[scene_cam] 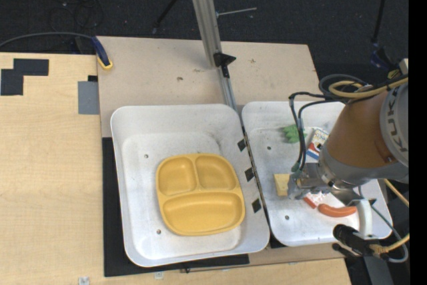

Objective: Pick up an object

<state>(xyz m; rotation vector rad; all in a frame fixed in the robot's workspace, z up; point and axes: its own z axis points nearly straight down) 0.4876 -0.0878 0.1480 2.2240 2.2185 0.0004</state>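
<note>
Left bin (133, 237) had its front rim closest to the lens and carried the yellow divided plate (199, 194). Using the tan block (282, 184) in the right bin (287, 227) as reference for everything else.

- Plate: left of the block, across the divide between bins, well apart.
- Gripper (301, 185): low over the bin floor, just right of the block, at or against its right side. The wrist hid the tip, so I couldn't tell whether it was released or clenched, and nothing was visibly gripped.
- Arm (360, 143): right of the block, covering most of that side of the bin.
- Orange curved piece (339, 211): right of the block and nearer the lens, partly under the wrist.
- Green piece (291, 134): behind the block, apart from it.
- White packet (315, 142) with red and blue marks: behind and right of the block, edge tucked under the arm.

My read: the block was the likely target and the grab wasn't confirmed. To do the step well:
- centre on the block, not beside it; a side-on contact would probably just shove it left toward the bin wall
- straddle it squarely, go down to floor level, then close
- keep clear of the orange piece so it didn't get dragged
- lift straight up and check the block came with it before calling it a pick
</note>
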